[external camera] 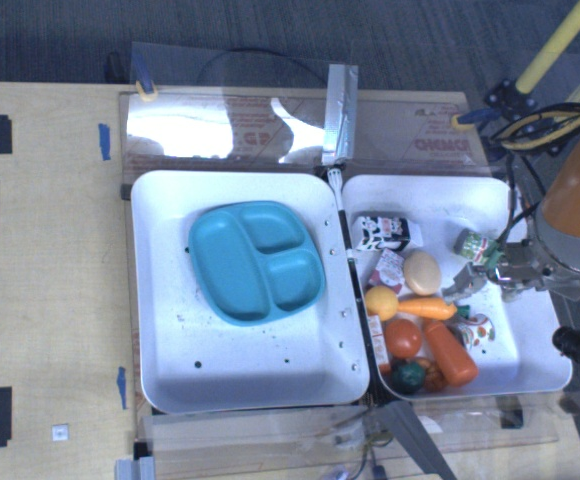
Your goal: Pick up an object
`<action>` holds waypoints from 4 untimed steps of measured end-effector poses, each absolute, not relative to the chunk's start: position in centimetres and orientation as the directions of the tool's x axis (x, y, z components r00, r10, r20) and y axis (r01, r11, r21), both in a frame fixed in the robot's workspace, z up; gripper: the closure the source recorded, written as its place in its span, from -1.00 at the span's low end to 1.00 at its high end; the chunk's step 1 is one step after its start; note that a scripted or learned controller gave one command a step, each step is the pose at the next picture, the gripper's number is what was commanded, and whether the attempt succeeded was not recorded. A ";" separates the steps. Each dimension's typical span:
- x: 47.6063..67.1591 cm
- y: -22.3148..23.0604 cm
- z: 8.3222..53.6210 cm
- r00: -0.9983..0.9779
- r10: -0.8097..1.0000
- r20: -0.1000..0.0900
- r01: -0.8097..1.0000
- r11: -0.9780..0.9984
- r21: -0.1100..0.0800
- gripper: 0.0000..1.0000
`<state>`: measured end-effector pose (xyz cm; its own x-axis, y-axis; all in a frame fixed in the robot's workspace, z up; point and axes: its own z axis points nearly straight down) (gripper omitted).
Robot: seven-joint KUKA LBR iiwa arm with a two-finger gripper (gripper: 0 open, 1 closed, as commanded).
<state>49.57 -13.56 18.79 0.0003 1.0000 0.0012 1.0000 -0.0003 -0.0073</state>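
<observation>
The right bin [450,196] holds several toy foods. A cow-patterned carton [382,233] lies at its upper left, with a beige egg [422,272] and a yellow lemon [380,301] below it. An orange carrot [426,309] lies across the middle, above a red tomato [403,339] and a red sausage-shaped piece [450,354]. A dark green piece [408,374] sits at the bin's front edge. A green can [472,243] rests near the right wall. My gripper [470,279] reaches in from the right, low over the bin, just right of the egg and carrot and below the can.
The left bin [160,268] holds a blue divided plate [257,262]. A clear plastic sheet [230,128] and a metal bracket [339,113] stand behind the bins. Cables and a yellow pole [560,38] crowd the upper right. Wooden bench surface [40,268] lies to the left.
</observation>
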 end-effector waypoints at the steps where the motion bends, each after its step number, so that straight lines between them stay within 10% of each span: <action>1: 48.1 -15.0 10.3 0.021 1.000 -0.005 1.000 -0.021 0.005 -1.00; 2: 51.5 -17.9 8.5 0.049 0.999 0.001 0.999 -0.049 0.002 -1.00; 3: 51.6 -18.0 9.3 0.052 0.999 -0.001 0.999 -0.052 0.005 1.00; 4: 55.1 -16.9 21.5 0.008 1.000 -0.002 1.000 -0.008 0.004 1.00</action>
<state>55.12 -16.93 21.45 0.0082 1.0000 -0.0024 1.0000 -0.0082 0.0041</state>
